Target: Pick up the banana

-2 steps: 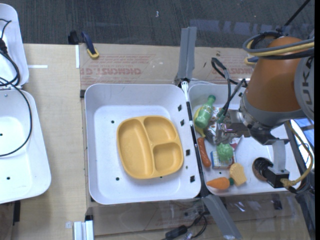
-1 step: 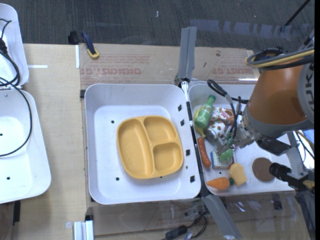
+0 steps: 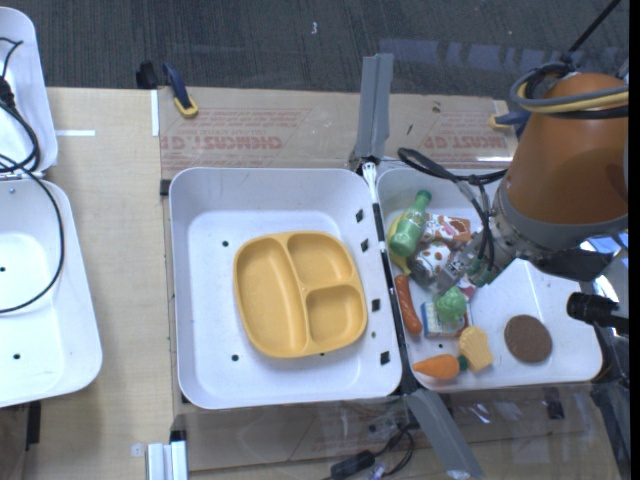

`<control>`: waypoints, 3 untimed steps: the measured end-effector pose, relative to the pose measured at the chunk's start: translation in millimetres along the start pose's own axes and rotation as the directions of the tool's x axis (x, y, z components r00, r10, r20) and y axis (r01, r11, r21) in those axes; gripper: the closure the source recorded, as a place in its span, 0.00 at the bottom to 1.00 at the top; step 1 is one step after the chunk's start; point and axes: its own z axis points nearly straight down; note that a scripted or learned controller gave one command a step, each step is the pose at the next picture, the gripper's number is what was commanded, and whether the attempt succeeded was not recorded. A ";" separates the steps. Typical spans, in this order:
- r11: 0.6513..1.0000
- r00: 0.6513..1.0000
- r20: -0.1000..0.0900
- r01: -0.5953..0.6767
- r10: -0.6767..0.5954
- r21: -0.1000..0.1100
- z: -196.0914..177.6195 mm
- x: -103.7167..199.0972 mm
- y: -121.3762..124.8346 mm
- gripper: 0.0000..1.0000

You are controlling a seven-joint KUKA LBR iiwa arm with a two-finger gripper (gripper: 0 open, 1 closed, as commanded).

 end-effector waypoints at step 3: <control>0.917 0.917 -0.003 0.398 -0.398 0.000 41.3 -18.5 -15.5 0.00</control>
